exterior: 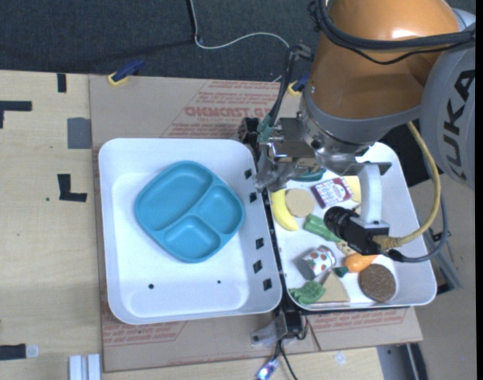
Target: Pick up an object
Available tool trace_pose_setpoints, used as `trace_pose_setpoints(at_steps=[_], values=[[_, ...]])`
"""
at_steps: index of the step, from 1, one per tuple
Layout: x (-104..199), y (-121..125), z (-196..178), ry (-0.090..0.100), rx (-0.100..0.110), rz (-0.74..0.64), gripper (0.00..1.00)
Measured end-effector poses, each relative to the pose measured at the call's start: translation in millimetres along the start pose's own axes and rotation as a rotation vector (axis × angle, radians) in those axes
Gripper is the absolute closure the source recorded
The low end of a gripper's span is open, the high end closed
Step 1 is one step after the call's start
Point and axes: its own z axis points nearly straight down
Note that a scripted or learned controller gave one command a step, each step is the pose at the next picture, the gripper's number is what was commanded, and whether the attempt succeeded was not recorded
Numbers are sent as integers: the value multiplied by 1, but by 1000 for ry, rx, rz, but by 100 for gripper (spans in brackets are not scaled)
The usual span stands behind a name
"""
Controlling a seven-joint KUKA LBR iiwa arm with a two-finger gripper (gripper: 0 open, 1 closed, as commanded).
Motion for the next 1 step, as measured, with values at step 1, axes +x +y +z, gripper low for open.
trace_pose_setpoints(at_steps=[1], values=[[-19,-3,80,-7,20,10,100]])
